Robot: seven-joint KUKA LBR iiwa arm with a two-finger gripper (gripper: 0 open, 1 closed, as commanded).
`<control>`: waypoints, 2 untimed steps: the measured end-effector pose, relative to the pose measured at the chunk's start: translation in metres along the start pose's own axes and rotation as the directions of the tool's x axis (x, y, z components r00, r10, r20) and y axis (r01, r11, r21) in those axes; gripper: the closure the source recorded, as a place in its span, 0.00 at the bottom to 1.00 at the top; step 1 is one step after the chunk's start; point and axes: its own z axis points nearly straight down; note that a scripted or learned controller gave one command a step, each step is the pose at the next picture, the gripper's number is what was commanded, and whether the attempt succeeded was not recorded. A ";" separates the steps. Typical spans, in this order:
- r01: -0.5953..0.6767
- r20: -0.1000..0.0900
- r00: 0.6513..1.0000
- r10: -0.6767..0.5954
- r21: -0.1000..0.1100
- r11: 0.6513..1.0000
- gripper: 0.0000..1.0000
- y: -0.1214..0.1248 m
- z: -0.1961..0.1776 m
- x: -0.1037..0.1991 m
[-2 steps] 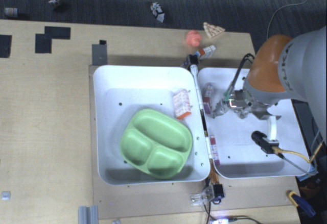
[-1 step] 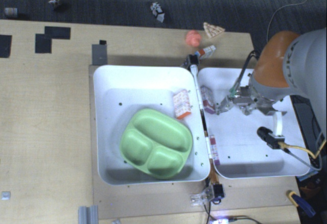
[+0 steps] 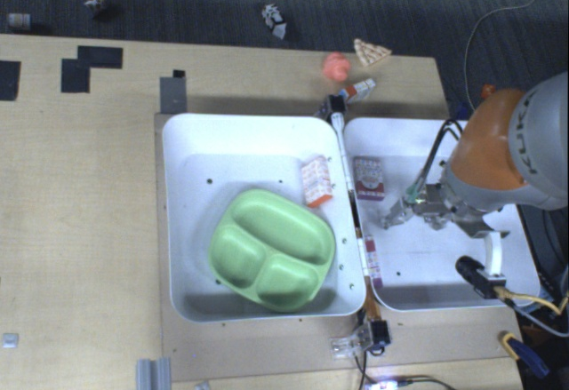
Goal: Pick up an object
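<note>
The orange-banded wrist of the arm (image 3: 498, 148) rises closest to the lens, reaching in over the right bin (image 3: 427, 277), and below it the gripper (image 3: 404, 209) hangs low above that bin's floor; whether it is spread or pressed together I cannot tell, since the tip is small and blurred against the white. Just beside it, toward the divider between the bins, lies a small red-and-white packet (image 3: 369, 178), flat against the upper left part of the right bin. This looks like the nearest candidate to pick up: judged by its look it is light, thin and probably a little crinkly, so it may slide or buckle unless pinched across its short sides. The left bin (image 3: 191, 166) holds a green divided tray (image 3: 272, 248), tilted toward the lower wall, stiff and smooth, broad enough that only its rim would offer a hold. A second orange-and-white packet (image 3: 316, 181) rests near the left bin's right wall, equally light and flimsy
</note>
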 end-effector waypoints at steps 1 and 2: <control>0.003 -0.001 1.000 -0.003 0.004 1.000 0.00 0.089 0.003 -0.040; 0.002 0.000 1.000 -0.002 0.003 1.000 0.00 0.100 -0.070 -0.063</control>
